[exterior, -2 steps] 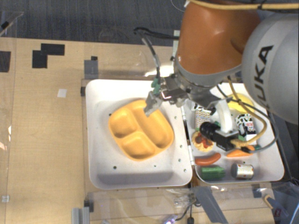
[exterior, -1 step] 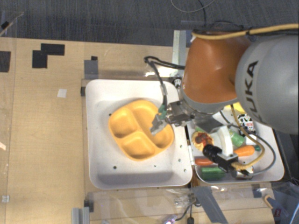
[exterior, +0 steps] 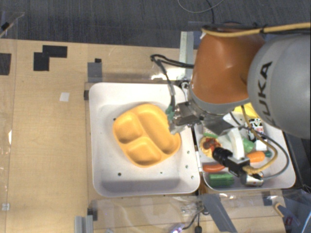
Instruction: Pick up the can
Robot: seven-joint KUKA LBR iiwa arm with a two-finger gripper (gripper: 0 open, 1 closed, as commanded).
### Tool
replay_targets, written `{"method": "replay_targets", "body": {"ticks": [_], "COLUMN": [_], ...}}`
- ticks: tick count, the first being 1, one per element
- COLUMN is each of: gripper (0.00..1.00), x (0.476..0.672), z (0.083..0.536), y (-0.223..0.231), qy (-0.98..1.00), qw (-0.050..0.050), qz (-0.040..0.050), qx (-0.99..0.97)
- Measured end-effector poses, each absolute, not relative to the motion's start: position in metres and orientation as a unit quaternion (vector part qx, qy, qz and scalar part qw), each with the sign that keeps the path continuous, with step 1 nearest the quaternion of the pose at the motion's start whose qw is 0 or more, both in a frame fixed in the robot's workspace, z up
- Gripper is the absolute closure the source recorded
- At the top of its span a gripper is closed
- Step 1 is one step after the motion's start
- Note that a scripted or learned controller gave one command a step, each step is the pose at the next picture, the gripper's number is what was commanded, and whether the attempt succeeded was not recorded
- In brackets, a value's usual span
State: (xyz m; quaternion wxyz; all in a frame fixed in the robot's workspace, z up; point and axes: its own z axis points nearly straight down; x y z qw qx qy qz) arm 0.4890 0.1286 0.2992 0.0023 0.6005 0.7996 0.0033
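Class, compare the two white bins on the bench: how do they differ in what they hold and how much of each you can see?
The left bin holds one large yellow divided tray; the right bin holds a jumble of small items. The left bin is almost fully visible, whereas the arm hides much of the right bin. Both are shallow, white and set side by side.

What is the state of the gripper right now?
Gripper: cannot be told; it sits over the yellow tray edge in the left bin.
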Motion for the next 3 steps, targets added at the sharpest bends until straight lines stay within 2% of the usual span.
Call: {"method": "replay_targets", "body": {"ticks": [1,2,3], "gripper": [1.0,1.0,0.0], "x": [0.542,0.487,0.487], "z": [0.243,0.159,0.159], "y": [0.113,0.131,0.131], "qy": [0.801,0.809,0.808], "qw": [0.001,0.0,0.001], "qz": [0.0009,0.0007,0.001], "qx": [0.598,0.588,0.589]}}
